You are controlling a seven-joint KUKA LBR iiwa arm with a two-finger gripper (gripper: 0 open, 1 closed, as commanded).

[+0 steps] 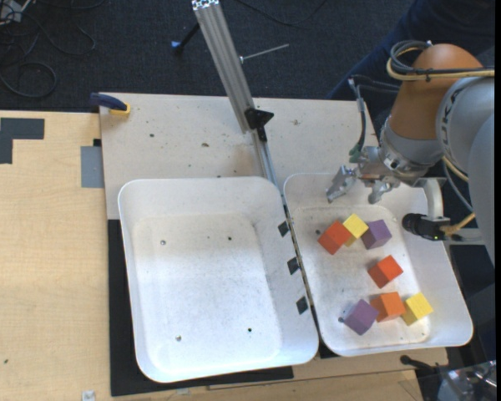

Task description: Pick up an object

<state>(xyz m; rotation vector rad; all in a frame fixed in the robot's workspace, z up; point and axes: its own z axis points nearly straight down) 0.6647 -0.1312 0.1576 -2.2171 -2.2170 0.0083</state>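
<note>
Pale bench top (pixel 184 132) carries two shallow white bins side by side. Two-finger gripper (pixel 361 186) hangs over the far end of the right bin (pixel 451 307), fingers spread, nothing between them. Nearest below it: red cube (pixel 335 237) touching yellow cube (pixel 356 225), purple cube (pixel 377 233) just beside. Further toward the near end: second red cube (pixel 386 270), then purple block (pixel 361 316), orange block (pixel 389 306) and yellow block (pixel 417 308) clustered. Left bin (pixel 142 199) sits alongside.

Pincer (pixel 359 188) spread, empty, arm bent
</note>
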